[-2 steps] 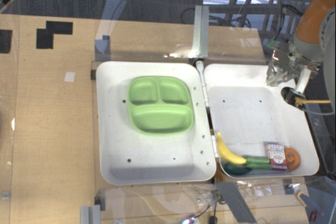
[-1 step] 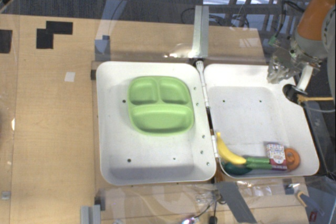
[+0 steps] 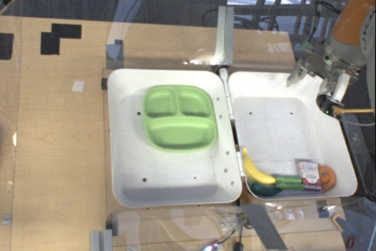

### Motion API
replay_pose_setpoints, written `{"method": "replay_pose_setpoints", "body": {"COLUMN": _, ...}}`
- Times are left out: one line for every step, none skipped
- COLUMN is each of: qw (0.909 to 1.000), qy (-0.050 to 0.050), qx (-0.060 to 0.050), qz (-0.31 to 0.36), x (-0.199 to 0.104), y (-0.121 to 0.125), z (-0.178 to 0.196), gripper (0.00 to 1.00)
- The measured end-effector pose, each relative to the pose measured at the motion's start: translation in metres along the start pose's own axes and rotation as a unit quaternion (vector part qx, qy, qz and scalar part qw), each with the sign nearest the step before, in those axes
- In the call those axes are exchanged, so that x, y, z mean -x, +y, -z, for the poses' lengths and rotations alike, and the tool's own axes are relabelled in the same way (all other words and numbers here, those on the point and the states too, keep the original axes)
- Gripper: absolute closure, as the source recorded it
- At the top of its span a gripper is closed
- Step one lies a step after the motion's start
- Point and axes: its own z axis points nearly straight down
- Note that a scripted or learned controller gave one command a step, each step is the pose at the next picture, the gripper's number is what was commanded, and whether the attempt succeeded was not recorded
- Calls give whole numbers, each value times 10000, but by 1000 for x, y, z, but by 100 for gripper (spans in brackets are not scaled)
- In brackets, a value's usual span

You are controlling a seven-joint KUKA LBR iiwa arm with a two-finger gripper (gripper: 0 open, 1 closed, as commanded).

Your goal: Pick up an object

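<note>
End effector (image 3: 301, 72), opening impossible to tell. Banana (image 3: 257, 170) well apart, toward view-left and nearer camera: probably light, smooth, bruisable; best gripped gently across mid-body.

A green divided plate (image 3: 179, 116) lies in the left bin (image 3: 126, 185), beside the right bin (image 3: 276, 120). Along the right bin's near wall huddle a banana (image 3: 255, 170), a green vegetable (image 3: 285, 183), a small packet (image 3: 308, 170) and an orange round thing (image 3: 327, 178); the gripper (image 3: 320, 76) hangs over its far right corner.
</note>
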Motion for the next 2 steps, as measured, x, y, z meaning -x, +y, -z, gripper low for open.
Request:
{"method": "replay_pose_setpoints", "body": {"qw": 10000, "qy": -1, "qx": 23, "qz": 55, "x": -2, "y": 1, "z": 12, "gripper": 100}}
{"method": "replay_pose_setpoints", "body": {"qw": 10000, "qy": 0, "qx": 20, "qz": 56, "x": -3, "y": 1, "z": 12, "gripper": 0}}
